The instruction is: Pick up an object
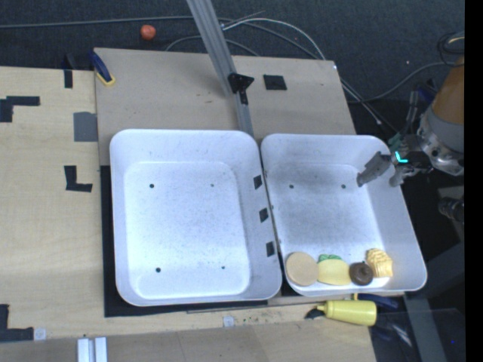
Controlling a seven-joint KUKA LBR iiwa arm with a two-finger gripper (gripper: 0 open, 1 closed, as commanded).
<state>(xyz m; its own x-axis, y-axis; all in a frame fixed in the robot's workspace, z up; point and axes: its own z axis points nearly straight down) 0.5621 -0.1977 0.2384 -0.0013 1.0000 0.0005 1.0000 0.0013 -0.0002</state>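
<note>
Several small objects lie in a row along the near wall of the right bin [332,164]: a tan round disc [301,268], a pale yellow oval [333,273] with a green piece [329,259] behind it, a dark brown round piece [361,274] and a yellow ridged piece [379,262]. My gripper [383,172] hangs over the bin's far right rim, well away from that row. Its fingers stand apart and open, with nothing between them.
The left bin [121,202] sits beside the right one, their rims touching. A yellow-handled tool [349,311] lies on the bench just in front of the right bin. A slanted grey metal bar [215,44] crosses behind the bins. Cables trail at the back right.
</note>
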